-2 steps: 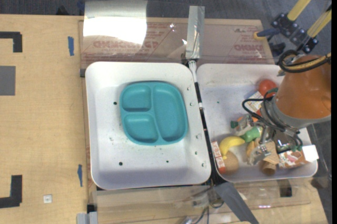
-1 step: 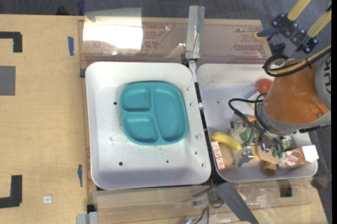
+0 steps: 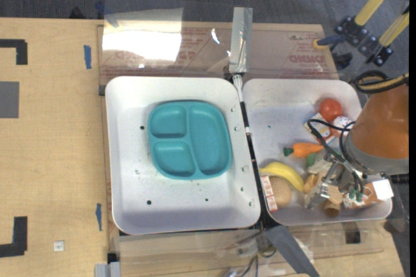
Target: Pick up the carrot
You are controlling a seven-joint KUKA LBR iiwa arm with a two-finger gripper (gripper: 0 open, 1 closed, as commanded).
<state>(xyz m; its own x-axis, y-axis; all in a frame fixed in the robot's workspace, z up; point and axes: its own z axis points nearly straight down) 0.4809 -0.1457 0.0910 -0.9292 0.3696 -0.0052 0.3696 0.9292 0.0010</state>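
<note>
The carrot [image 3: 305, 149] lies in the right bin [image 3: 273, 106], near its middle, just above the banana [image 3: 286, 173]. It looks small, light and hard, maybe slippery. Grab its fat middle. The jaws [image 3: 331, 181] hang close by; I cannot tell their state.

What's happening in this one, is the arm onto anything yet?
The arm reaches into the right bin from the right, with its end effector low over a clutter of items. The carrot lies just up and left of it, not visibly gripped. A banana lies below the carrot and a tomato sits farther back. The left bin holds a teal divided plate.
</note>
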